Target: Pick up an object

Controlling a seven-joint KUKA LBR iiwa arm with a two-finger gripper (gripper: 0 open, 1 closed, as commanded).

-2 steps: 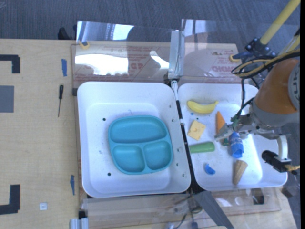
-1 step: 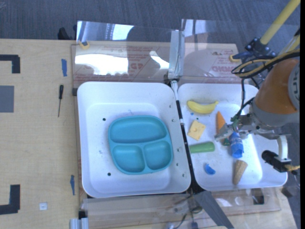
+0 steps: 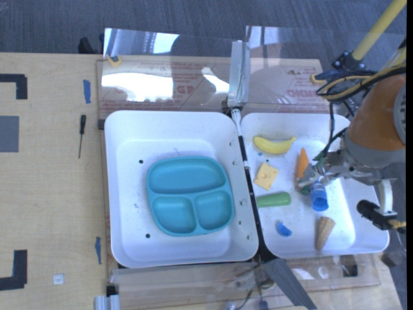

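Observation:
The right bin [image 3: 369, 236] holds several small toy foods. A yellow banana [image 3: 274, 145] lies at the back, with a yellow cheese wedge [image 3: 266, 175] and a green pickle [image 3: 272, 199] near the bin's left wall. An orange carrot [image 3: 302, 163] stands on end in the middle. My gripper [image 3: 312, 181] is low in this bin, right beside the carrot's lower end and just above a blue cylinder [image 3: 320, 201]. A small blue piece [image 3: 283, 228] and a tan cone [image 3: 324, 232] lie toward the front. Nothing is seen lifted.
The left bin [image 3: 119, 173] holds a teal divided plate [image 3: 190, 194]. A clear screen [image 3: 193, 76] stands behind both bins. A screwdriver [image 3: 81, 134] lies on the wooden bench at left. Cables and the arm's body crowd the right bin's right side.

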